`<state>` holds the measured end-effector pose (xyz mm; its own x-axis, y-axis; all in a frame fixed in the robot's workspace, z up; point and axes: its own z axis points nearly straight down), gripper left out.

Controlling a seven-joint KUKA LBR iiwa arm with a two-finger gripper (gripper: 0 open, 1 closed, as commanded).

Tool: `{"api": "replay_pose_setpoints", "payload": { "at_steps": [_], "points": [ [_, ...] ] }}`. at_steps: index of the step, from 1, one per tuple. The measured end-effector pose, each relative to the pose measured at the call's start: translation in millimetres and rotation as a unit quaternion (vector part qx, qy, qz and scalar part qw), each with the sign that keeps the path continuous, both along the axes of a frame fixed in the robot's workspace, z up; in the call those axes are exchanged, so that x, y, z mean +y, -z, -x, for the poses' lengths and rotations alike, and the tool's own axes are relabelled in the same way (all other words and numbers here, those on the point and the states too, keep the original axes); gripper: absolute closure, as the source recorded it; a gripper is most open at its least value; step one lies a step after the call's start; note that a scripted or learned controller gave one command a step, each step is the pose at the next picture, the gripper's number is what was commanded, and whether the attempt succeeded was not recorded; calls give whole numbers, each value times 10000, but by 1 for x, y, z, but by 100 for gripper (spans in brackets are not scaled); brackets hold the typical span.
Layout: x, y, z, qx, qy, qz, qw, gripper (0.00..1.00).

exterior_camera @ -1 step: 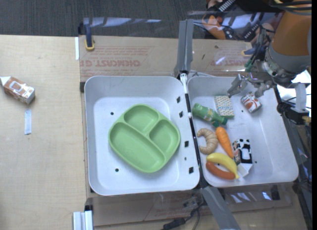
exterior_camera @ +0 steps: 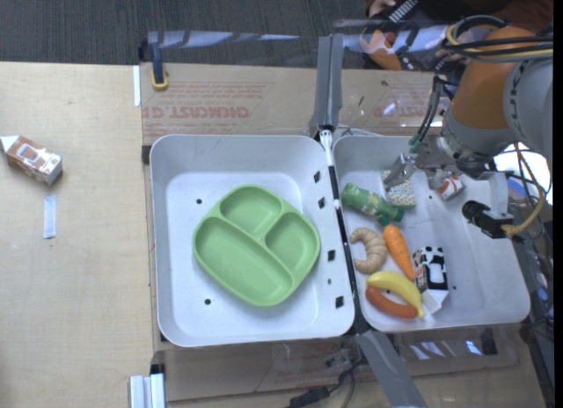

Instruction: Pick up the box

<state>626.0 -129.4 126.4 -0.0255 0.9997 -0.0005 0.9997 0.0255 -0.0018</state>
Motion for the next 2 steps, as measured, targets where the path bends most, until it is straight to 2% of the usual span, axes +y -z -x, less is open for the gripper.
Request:
{"api": "replay_pose_setpoints", "payload": {
  "at_steps": [1, 2],
  "points": [
    [-6, 34, -4, -6, -424, 0, 9991, 0],
    [-7, 25, -4, -9, -410, 2, 9992, 100]
  ]
}}
